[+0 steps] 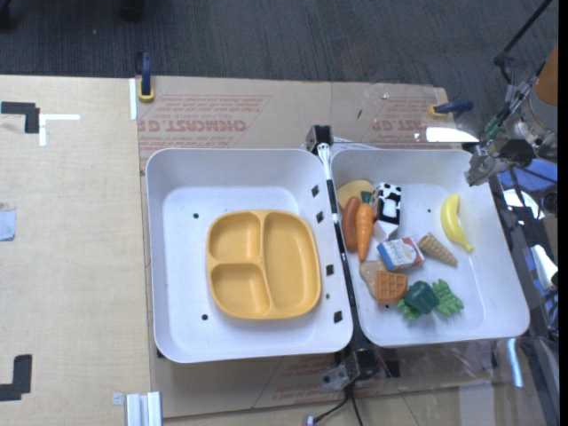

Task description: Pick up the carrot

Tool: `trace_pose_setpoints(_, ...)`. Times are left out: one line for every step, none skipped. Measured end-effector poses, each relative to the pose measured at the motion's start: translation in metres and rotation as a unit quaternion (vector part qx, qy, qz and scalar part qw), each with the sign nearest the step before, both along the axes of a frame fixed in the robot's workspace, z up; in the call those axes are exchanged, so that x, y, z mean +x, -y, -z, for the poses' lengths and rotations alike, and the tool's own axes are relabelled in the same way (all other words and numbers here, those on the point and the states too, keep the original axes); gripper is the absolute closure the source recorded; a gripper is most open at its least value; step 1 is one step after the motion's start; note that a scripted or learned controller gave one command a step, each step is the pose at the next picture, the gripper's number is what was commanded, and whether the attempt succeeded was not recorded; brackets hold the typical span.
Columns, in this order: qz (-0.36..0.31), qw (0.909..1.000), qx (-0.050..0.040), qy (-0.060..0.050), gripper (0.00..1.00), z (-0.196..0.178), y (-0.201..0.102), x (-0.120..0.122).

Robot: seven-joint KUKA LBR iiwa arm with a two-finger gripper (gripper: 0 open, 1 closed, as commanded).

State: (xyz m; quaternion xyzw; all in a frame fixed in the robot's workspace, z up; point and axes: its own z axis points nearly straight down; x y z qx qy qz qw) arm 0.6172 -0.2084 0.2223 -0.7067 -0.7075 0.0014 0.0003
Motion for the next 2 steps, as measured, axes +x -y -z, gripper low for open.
trace_pose_setpoints(0.062, 0.9981, -0.0013, 0.001, 0.00, -0.169, -0.011, 0.000)
trace_pose_setpoints(0.090, 0.9960, -0.0015, 0.002, 0.00, -0.311, -0.006, -0.009)
